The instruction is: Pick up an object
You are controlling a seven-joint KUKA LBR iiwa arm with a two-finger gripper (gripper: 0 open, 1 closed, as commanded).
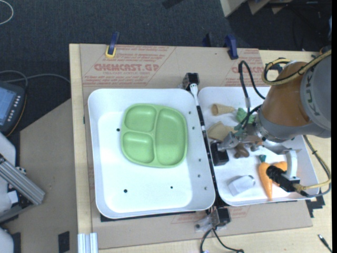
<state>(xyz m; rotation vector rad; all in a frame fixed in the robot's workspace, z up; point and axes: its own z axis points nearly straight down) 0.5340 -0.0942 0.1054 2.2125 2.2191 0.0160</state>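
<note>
Gripper (227,146) low over clutter by right bin's (295,193) left wall; finger state impossible to tell. Next: secure one object, lift.

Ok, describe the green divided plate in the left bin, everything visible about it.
The green divided plate is pale green and looks like smooth plastic, a rounded square with three compartments: two smaller ones on its left half, one long one on its right. It lies flat and upright on the floor of the left bin, toward the bin's upper middle, slightly rotated. Its compartments hold nothing, and it touches only the bin floor.
</note>
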